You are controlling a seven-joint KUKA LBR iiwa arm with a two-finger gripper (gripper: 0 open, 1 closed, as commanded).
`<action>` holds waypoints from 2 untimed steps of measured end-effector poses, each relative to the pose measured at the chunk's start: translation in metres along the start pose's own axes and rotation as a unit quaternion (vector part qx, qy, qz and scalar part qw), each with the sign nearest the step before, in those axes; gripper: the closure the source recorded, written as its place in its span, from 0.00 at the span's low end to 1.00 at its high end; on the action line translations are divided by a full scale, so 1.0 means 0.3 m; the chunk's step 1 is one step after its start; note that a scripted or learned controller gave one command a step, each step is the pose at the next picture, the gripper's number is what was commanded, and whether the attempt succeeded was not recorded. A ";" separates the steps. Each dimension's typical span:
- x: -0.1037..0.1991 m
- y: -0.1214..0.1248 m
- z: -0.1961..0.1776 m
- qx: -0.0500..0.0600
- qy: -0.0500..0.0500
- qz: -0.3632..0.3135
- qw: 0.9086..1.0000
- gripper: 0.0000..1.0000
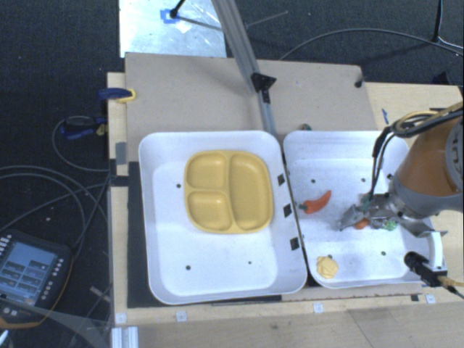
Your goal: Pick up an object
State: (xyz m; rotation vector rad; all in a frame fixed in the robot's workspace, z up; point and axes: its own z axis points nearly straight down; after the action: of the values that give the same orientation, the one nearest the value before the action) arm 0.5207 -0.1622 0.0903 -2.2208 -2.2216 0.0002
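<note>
We see the gripper [353, 221] low in the right bin [341, 147] — fingers clamped on a small orange piece [361, 225].

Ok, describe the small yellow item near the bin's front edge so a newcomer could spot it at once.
Look at the right white bin, the one the arm reaches into. In its front left corner, by the divider, lies a small pale yellow lump. Unlike the slim orange-red carrot-like piece farther back, it is rounded and yellow.
</note>
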 end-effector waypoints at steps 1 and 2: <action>0.000 0.004 -0.038 -0.002 0.000 0.000 1.000 1.00; 0.006 0.013 -0.251 -0.004 -0.001 -0.003 1.000 1.00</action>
State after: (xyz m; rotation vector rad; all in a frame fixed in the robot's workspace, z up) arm 0.5245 -0.1606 0.1655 -2.2202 -2.2329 -0.0065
